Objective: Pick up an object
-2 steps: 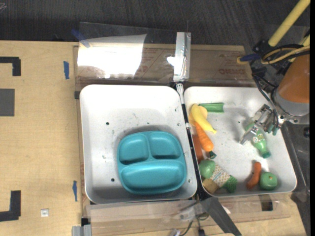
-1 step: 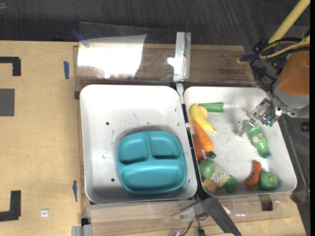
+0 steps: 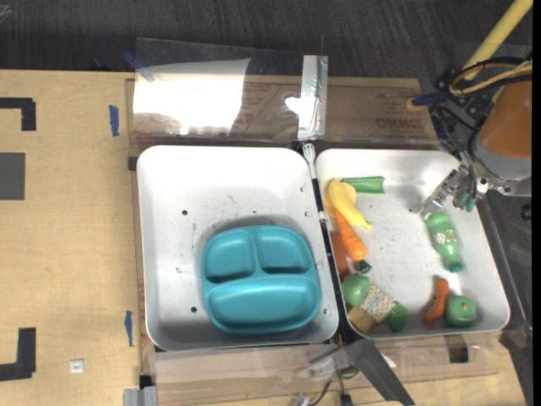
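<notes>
My gripper (image 3: 449,194) hangs over the upper right part of the right bin (image 3: 397,169), just above a green bottle (image 3: 445,240) lying on the bin floor. Nothing shows held in it. Along the right bin's left wall lie a yellow banana (image 3: 345,201), a green cylinder (image 3: 364,184) and an orange carrot (image 3: 349,238). Near the front wall sit a green ball (image 3: 356,291), a patterned piece (image 3: 385,307), a tan block (image 3: 363,319), an orange-red piece (image 3: 435,300) and a green apple (image 3: 461,311).
A teal divided plate (image 3: 259,278) lies in the left bin (image 3: 169,193), toward its front. A clear plastic sheet (image 3: 220,96) stands behind the bins. Yellow and black cables (image 3: 486,62) run at the upper right beside the arm's orange band (image 3: 514,122).
</notes>
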Controlling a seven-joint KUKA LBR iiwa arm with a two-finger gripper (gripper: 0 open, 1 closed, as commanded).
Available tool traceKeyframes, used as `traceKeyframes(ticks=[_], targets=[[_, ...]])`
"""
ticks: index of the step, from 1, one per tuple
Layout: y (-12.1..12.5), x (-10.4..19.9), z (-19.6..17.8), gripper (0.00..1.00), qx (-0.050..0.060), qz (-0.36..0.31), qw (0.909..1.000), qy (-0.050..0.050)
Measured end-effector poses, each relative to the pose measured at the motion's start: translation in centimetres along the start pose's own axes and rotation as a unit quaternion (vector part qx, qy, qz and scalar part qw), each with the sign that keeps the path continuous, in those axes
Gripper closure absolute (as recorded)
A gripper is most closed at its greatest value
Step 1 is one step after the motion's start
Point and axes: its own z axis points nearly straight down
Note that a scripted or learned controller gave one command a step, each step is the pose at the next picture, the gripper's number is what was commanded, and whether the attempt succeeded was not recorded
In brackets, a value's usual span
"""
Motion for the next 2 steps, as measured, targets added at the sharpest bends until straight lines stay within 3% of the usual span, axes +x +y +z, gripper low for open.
traceKeyframes(ticks=[1, 2], targets=[[11.4, 8.3, -11.1, 1.0, -0.002, -0.034, 0.9994, 0.005], [12.2, 8.2, -17.8, 1.0, 0.0, -0.092, 0.9957, 0.005]])
